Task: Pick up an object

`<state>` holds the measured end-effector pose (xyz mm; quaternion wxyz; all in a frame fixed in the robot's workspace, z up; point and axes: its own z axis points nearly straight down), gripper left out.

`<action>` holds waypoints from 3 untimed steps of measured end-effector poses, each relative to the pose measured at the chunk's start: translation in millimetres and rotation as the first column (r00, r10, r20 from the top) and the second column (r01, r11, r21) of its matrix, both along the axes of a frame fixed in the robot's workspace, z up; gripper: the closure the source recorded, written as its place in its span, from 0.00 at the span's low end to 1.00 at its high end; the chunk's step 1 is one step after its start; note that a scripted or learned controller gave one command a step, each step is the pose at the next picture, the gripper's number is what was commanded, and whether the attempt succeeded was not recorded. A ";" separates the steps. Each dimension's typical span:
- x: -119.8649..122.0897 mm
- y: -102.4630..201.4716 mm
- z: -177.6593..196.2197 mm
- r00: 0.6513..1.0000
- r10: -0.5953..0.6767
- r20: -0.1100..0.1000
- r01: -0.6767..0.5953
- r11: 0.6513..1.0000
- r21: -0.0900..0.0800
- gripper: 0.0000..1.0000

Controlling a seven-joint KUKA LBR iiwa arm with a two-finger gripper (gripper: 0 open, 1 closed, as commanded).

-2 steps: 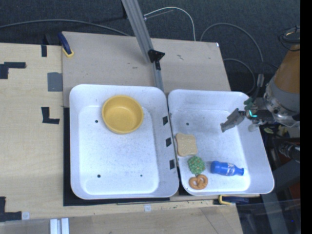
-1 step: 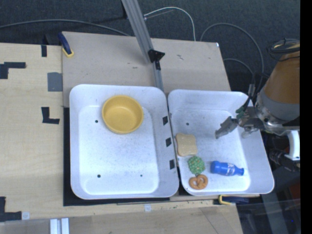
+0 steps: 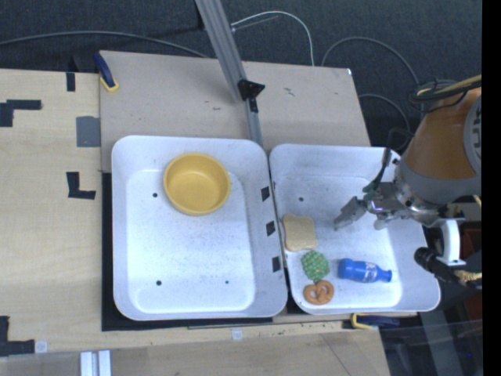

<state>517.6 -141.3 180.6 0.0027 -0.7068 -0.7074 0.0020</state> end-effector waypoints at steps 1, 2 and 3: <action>-6.9 -0.1 -63.7 1.000 -0.001 -0.003 0.001 1.000 0.001 0.00; -5.3 0.4 -50.3 1.000 0.001 0.002 -0.001 1.000 0.001 1.00; -8.8 8.7 7.1 1.000 0.002 0.010 -0.002 1.000 -0.001 1.00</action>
